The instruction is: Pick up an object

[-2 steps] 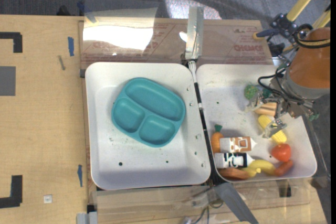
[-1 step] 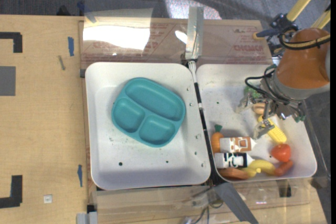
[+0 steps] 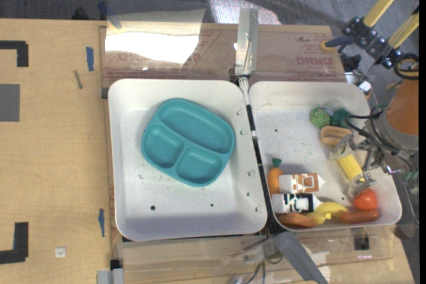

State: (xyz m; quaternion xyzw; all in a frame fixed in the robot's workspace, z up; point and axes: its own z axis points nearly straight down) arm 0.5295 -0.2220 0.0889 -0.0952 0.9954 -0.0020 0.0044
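- Bench (image 3: 46, 163): tan board top, black corner marks on its left part, blue tape bits near the bins; grey floor beyond.
- Left bin (image 3: 133, 209): shallow, white, holds one item.
- Plate (image 3: 188, 142): teal, three compartments, lying flat near the bin's middle, set at a slant.
- Right bin (image 3: 286, 116): shallow, white, touching the left bin along a black divider; contents crowd its near and right parts.
- Near edge of right bin: banana (image 3: 331, 210), yellow, lying along the front wall; a red-orange long piece just beside and under it, kind unclear.
- Carton (image 3: 299, 182): white and orange, lying on its side; a black-and-white packet (image 3: 296, 201) touching it on the near side.
- Carrot (image 3: 275, 177): orange, green top, at the carton's left end, close to the divider.
- Tomato (image 3: 365, 199): red, near-right corner, just below the gripper.
- Corn (image 3: 351, 167): yellow, tilted, just left of the gripper tips, apparently touching or nearly so.
- Gripper (image 3: 368, 169): low over the right side of the right bin, among cables; whether the jaws are wide, narrow or closed on anything cannot be told.
- Tan ring-shaped piece (image 3: 335, 136): just beyond the corn.
- Green ball (image 3: 320, 118): knobbly, far side of the contents, a dark green item touching its right.
- Arm (image 3: 406, 113): orange band at the right border.
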